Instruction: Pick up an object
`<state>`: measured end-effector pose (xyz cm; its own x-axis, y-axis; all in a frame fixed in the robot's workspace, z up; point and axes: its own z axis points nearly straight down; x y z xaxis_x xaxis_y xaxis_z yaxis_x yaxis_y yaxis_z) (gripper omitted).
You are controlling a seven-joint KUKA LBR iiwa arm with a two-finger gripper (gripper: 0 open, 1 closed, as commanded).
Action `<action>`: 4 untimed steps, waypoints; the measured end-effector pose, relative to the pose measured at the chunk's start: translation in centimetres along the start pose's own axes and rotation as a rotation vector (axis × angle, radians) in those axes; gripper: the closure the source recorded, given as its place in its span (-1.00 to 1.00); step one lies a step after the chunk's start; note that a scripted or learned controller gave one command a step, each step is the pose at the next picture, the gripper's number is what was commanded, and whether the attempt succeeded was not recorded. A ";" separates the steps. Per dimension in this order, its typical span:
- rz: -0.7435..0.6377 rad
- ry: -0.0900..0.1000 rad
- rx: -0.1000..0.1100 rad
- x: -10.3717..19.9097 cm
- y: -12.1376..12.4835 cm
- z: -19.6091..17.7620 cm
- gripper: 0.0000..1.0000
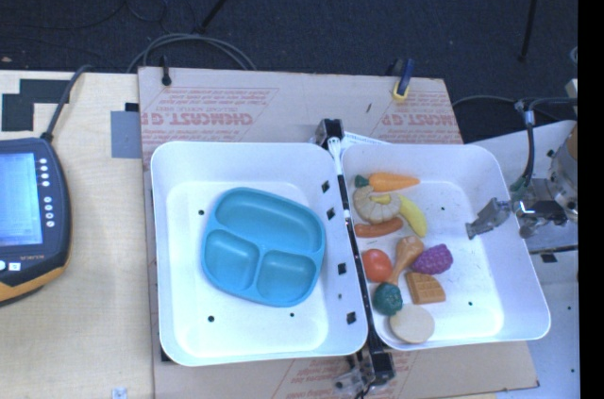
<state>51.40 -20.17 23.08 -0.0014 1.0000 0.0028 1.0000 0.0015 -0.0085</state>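
Observation:
Several toy foods lie at the left side of the right bin [510,293]: an orange carrot [392,182], a yellow piece [412,216], a beige pastry [376,206], a red tomato [377,265], a purple bunch of grapes [432,258], a dark green piece [387,298], an orange waffle-like block [426,290] and a white disc [411,324]. My gripper [483,220] hangs over the right part of this bin, to the right of the pile and apart from it. I see nothing in it.
The left bin [179,199] holds a blue divided plate [262,244]. A raised divider [338,227] with black clips runs between the bins. A teach pendant [28,208] lies on the wooden table at far left. Cardboard lies under both bins.

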 end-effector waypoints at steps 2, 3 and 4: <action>0.000 -0.003 -0.001 11.4 -1.8 14.7 -1.00; 0.004 -0.001 0.004 11.3 -1.8 13.9 1.00; -0.006 0.000 -0.004 18.4 -3.8 4.3 1.00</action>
